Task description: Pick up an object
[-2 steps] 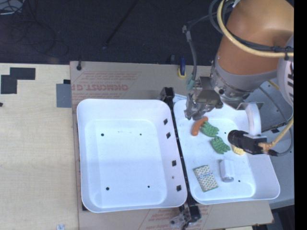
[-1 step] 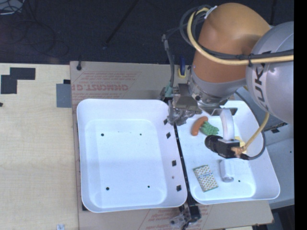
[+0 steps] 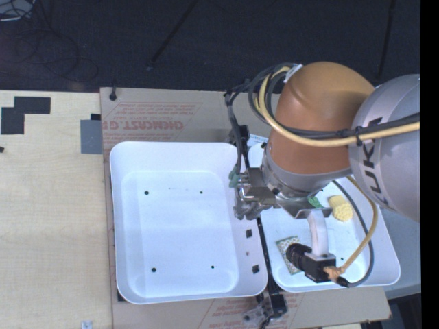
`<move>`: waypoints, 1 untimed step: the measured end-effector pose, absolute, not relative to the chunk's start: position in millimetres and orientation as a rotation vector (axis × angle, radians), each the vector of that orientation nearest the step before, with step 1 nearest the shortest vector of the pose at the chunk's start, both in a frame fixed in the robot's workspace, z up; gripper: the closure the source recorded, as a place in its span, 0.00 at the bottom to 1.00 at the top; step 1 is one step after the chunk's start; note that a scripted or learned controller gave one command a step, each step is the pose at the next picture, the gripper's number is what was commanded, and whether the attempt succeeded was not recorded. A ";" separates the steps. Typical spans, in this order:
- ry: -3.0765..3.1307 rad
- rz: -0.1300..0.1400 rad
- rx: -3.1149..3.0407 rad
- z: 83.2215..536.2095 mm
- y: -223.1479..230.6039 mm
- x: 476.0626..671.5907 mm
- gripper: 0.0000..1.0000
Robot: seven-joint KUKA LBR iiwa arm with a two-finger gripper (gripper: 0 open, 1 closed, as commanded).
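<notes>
In the right bin (image 3: 384, 269) lie the things the arm might take: a yellow piece (image 3: 341, 210) near the far right side, a small green bit (image 3: 315, 201) just beside it, and a flat patterned packet (image 3: 288, 247) nearer the front. A black part with a white link and an orange tip (image 3: 312, 260) sits touching the packet — whether that is the gripper's own fingers or a loose thing, I cannot tell, so the state of the jaws is also something I cannot tell. The arm (image 3: 319, 125), its orange band uppermost, hangs low over the right bin and hides much of it. The left bin (image 3: 127, 218) lies just beside, across the dividing rims.

As a judgement: nothing can be seen lifted or pinched, so the pick is not yet done — the arm looks placed for a try, with grasping and raising left.
</notes>
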State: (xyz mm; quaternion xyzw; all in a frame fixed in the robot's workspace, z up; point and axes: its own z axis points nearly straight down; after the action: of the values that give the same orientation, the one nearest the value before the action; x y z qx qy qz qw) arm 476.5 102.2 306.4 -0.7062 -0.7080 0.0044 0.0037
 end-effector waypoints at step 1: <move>-2.213 0.007 -2.227 310.4 30.2 475.5 1.00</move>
State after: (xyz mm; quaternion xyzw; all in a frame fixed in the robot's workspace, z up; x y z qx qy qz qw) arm 475.5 30.2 310.4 -0.7094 -0.7048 0.0022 0.0012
